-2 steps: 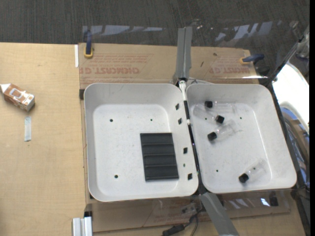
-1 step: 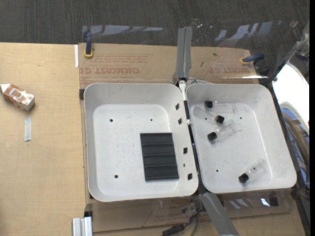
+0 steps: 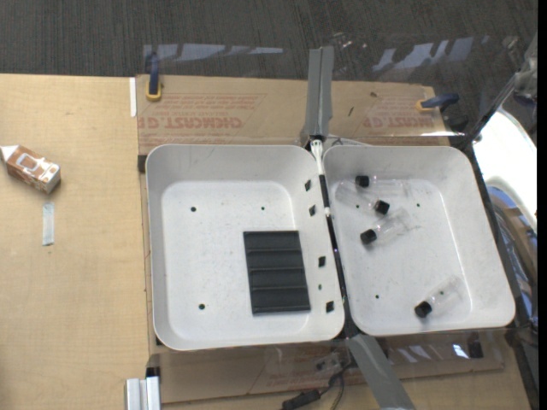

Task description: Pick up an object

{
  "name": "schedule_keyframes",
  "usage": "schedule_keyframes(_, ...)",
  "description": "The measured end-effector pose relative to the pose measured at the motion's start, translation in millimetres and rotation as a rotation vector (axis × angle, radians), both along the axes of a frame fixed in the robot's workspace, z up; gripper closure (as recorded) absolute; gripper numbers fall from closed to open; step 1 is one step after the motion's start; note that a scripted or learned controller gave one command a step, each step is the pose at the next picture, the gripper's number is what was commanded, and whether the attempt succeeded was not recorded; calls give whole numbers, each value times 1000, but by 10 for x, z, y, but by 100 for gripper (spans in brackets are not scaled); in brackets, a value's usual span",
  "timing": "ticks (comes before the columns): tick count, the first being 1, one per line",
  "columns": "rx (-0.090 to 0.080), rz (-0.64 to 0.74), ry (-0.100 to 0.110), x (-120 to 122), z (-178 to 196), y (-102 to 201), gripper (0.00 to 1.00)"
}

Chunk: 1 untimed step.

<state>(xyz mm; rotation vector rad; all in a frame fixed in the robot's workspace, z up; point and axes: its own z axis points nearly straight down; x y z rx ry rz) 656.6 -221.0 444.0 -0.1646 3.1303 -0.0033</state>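
A black ribbed rectangular block (image 3: 276, 272) lies flat in the left bin (image 3: 171, 229), a little right of its middle. In the right bin (image 3: 479, 229) lie several small clear vials with black caps. One vial (image 3: 362, 180) is near the back left, a second (image 3: 381, 206) just below it, and a third (image 3: 368, 237) sits toward the centre left. A further vial (image 3: 432, 302) rests near the front right corner, its cap pointing to the front left.
A small orange and white box (image 3: 32, 169) and a pale strip (image 3: 48, 225) lie on the wooden bench left of the bins. Cardboard (image 3: 222, 114) lines the back, held by clamps (image 3: 154, 88). A grey post (image 3: 320, 92) stands behind the bins' shared wall.
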Motion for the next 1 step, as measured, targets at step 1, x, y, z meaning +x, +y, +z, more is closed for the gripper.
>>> schedule_keyframes(1,-1,106,-1,33,9,2,100)
